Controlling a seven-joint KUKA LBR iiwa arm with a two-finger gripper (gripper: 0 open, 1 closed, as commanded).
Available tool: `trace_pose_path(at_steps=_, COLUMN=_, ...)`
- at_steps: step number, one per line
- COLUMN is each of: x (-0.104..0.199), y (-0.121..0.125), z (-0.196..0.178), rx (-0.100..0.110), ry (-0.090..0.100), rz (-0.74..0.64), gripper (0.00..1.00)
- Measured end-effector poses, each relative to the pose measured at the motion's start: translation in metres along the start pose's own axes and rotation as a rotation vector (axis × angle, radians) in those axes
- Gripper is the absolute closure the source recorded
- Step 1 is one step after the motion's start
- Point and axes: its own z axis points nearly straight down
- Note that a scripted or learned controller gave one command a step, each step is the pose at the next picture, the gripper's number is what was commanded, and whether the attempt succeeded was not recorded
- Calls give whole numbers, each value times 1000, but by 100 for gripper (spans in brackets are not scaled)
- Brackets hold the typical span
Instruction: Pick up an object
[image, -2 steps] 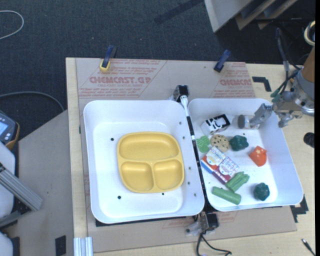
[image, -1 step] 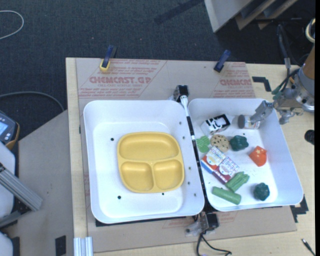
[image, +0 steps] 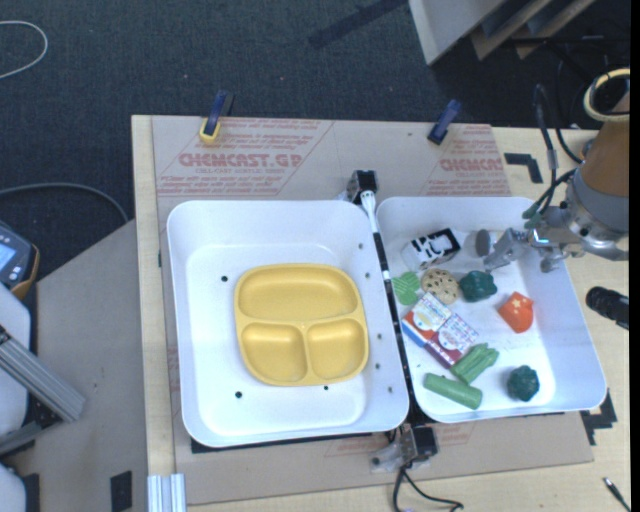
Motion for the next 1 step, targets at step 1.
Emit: trace_pose_path(at_steps=1, x=0, y=9, z=57, rx=0, ry=0, rz=-1, gripper=0)
